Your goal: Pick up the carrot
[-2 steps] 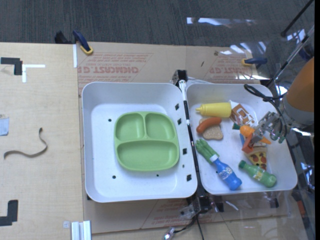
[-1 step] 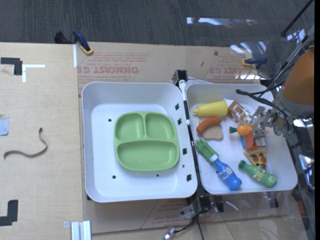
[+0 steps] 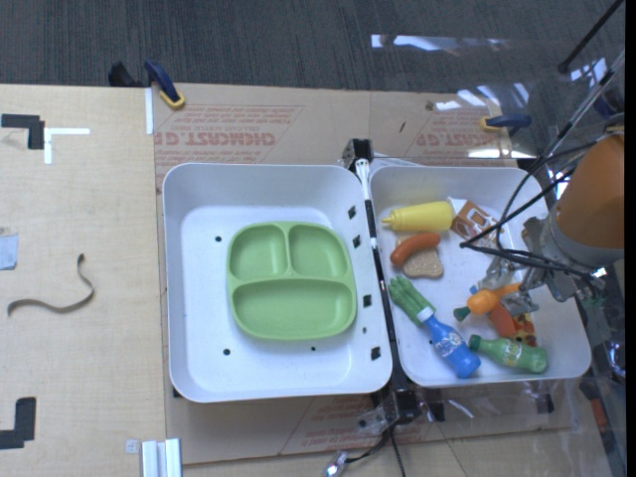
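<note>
Carrot (image 3: 483,301) lying in right bin (image 3: 566,358), toward worktop's right edge, among bottles and toy food. Hand (image 3: 532,284) low, just beside carrot. Cannot tell its state. Not lifted yet; judged at approach, with grasp and lift left to do.

You see dark grey carpet (image 3: 298,18) at 12 o'clock, glare streak at 1. Pale wood bench (image 3: 75,366) at 9; brown cardboard (image 3: 258,132) centre, beneath bins.
</note>
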Controlling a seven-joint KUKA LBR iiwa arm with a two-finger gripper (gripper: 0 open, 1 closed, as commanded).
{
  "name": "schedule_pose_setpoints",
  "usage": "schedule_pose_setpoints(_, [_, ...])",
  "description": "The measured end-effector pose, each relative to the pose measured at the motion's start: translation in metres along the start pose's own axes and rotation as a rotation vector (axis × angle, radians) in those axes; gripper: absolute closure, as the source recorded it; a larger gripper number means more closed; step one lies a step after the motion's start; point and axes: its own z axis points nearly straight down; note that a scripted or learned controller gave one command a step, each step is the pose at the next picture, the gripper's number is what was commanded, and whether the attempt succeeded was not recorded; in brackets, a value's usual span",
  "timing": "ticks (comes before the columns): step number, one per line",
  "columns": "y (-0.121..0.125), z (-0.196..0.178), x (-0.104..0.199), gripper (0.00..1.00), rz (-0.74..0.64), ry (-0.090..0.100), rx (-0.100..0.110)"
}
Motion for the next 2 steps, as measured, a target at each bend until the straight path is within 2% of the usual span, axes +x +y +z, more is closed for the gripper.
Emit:
schedule_pose_setpoints(1, [0.035, -0.002, 0.019, 1.00, -0.489, -0.027, 0.014])
schedule_pose_setpoints(2, [0.098, -0.092, -0.006, 1.00, -0.261, 0.015, -0.014])
